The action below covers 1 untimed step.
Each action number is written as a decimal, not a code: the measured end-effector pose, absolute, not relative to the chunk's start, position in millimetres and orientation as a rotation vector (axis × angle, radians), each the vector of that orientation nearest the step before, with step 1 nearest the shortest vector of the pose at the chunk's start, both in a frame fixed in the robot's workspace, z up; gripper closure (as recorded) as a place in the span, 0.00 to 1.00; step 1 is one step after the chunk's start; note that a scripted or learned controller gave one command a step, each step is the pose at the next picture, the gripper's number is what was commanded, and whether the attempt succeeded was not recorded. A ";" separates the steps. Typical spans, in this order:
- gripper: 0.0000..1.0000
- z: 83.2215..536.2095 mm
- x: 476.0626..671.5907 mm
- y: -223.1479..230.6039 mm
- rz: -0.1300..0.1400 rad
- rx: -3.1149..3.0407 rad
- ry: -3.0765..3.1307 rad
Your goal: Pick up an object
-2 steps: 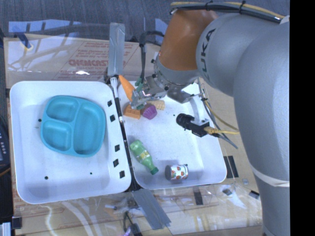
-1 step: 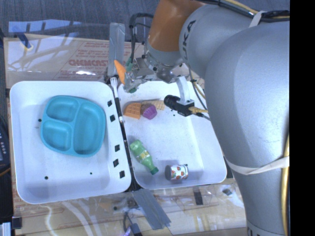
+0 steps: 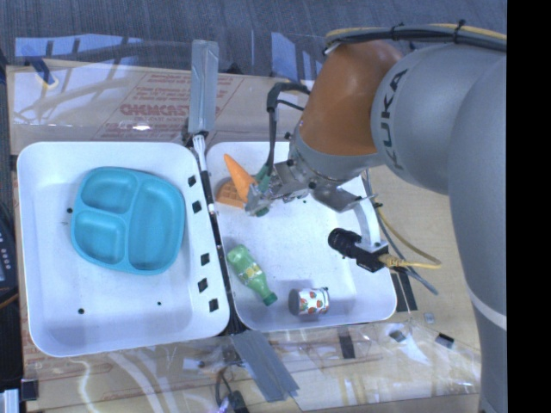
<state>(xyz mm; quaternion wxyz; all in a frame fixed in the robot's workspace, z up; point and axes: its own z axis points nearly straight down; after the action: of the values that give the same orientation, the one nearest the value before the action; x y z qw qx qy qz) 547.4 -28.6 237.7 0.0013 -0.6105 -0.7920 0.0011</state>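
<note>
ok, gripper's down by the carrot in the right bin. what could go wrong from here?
1. The gripper sits at the orange carrot's edge, so a grasp may slip off the taper.
2. The carrot lies against the right bin's left wall; a push could wedge it there.
3. Green bottle and small can lie close below.

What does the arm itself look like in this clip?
A thick grey KUKA arm with an orange band above the wrist, black KUKA lettering beside it, dark cables along its top, and a small metallic gripper.
</note>
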 end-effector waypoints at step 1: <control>1.00 222.2 569.8 -15.5 0.005 -2.130 -2.306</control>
<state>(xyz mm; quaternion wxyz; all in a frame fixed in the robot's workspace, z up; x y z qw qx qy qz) 569.8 -15.5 222.2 0.0011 -0.6785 -0.7346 0.0016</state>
